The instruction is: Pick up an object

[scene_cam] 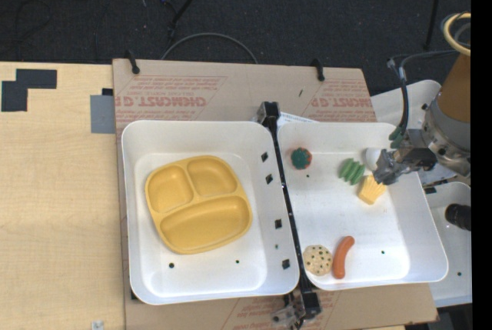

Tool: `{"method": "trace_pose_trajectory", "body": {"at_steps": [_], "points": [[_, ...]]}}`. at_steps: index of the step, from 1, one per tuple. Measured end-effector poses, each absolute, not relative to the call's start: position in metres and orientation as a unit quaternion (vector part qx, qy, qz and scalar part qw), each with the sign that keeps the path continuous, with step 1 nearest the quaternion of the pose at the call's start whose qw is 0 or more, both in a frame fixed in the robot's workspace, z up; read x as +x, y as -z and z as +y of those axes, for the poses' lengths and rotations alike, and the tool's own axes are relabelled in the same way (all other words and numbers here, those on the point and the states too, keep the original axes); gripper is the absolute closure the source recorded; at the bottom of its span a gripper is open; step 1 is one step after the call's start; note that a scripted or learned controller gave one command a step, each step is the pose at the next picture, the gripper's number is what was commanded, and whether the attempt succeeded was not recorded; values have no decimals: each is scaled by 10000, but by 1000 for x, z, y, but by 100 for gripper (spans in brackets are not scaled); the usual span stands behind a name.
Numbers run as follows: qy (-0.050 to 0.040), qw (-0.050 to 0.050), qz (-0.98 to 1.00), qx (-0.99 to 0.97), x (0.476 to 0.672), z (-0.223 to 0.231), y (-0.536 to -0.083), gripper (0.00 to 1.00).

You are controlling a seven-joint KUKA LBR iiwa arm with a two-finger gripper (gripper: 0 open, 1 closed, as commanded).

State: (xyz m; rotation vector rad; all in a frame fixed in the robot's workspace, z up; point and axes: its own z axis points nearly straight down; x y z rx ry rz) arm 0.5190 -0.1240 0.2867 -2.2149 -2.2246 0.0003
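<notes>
Seen from above at a slant: two shallow white bins side by side on a brown cardboard sheet (200, 94), itself on a pale wooden bench (54, 205). In the left bin (138, 275), a yellow divided plate (198, 202) with three compartments, lying flat near the middle. In the right bin (415, 259), several small toy foods, well apart from the plate. Reaching in from the right, a grey arm with an orange band (460, 86), ending in a dark gripper (387, 167) low over the right bin's far right area. Cannot tell from this angle how far open the pincer stands or whether anything sits within it. Just below and left of the gripper's tip, a yellow wedge like a piece of cheese (370, 190), tilted, at or very near the tip. Just left of the gripper, a green ridged piece (352, 171). Further left, near the divide between the bins, a small round red-and-green item (300, 158). At the near edge of the right bin, an orange sausage (343, 256) lying just beside a round speckled cookie (317, 259).
</notes>
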Motion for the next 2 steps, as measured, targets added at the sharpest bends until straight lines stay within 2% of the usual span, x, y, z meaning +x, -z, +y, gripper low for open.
{"method": "trace_pose_trajectory", "body": {"at_steps": [1, 2], "points": [[-4, 15, -7088, -7054, 548, -79, -277, 100], [-13, 29, -7089, -7053, 568, -26, -255, 100]]}}
